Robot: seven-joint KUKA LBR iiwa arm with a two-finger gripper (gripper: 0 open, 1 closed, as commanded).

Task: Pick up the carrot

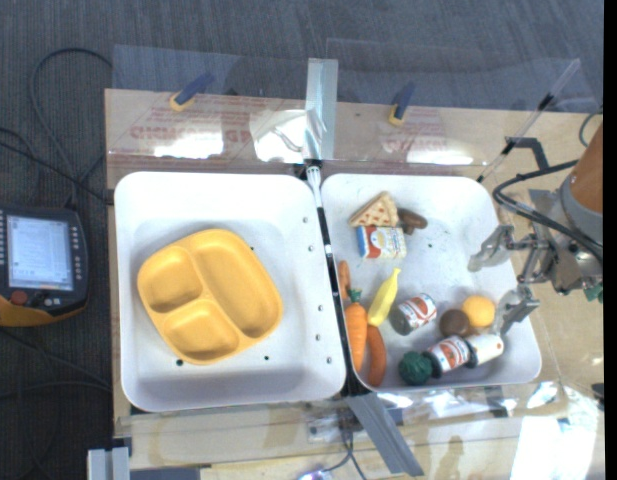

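Observation:
An orange carrot (pixel 357 335) lies along the left wall of the right bin (pixel 443 190), near its front corner, with a second orange piece (pixel 375 360) beside it. My gripper (pixel 500 276) hangs over the right side of that bin, fingers spread apart with nothing between them. It is well to the right of the carrot, close to the orange fruit (pixel 478 312).
The right bin also holds a sandwich wedge (pixel 376 211), a small carton (pixel 379 241), a banana (pixel 384 295), a can (pixel 417 312), a brown ball (pixel 453 322), a bottle (pixel 462 352) and broccoli (pixel 417 367). A yellow divided plate (pixel 208 293) sits in the left bin (pixel 148 198).

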